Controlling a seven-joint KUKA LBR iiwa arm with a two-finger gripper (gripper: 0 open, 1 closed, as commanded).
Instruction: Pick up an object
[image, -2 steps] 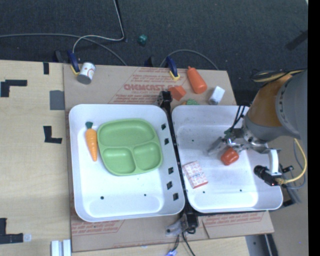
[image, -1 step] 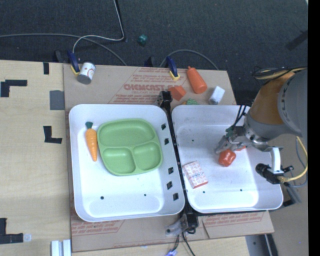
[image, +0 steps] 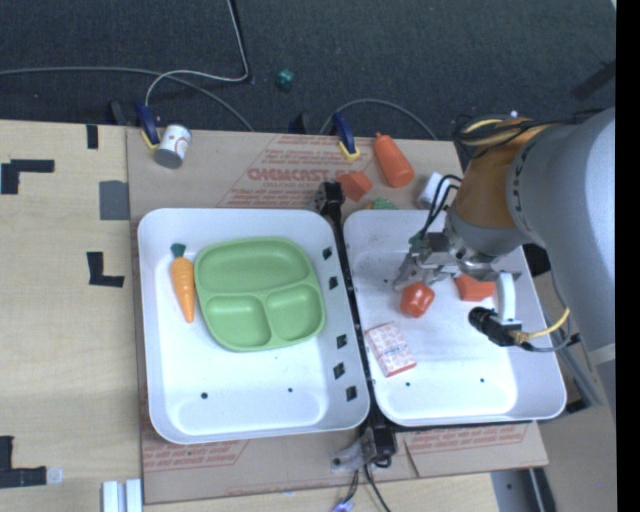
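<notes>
1. Red-orange object (image: 417, 299), small and rounded, sits on the floor of the right bin (image: 450, 390), in its upper middle part, directly under the tip of the claw (image: 420, 272).
2. Looking down from the one overhead camera, the grey arm (image: 570, 210) enters from the right, with its orange band (image: 490, 190) above the wrist, and bends down over the right bin.
3. The claw hangs just above the red-orange object, close to or touching its top. Whether its fingers are spread or closed cannot be told from this angle, and the object is not visibly between them.
4. A second orange piece (image: 474, 289) lies just to the right of the claw, partly hidden by the wrist.
5. A flat pink-and-white packet (image: 390, 349) lies tilted near the right bin's lower left, well apart from the claw.
6. The left bin (image: 240, 410) holds a green divided plate (image: 260, 292) with three compartments, and a toy carrot (image: 183, 285) with a green top lies just beside the plate's left edge.
7. Behind the bins, on the cardboard sheet (image: 270, 170) covering the tabletop (image: 50, 350), lie an orange bottle-shaped toy (image: 393, 161), a small orange block (image: 357, 185) and a small white can (image: 172, 145).
8. Two blue clamps (image: 149, 124) pin the cardboard's far edge, and thin cables (image: 200, 80) trail across the dark floor beyond.
</notes>
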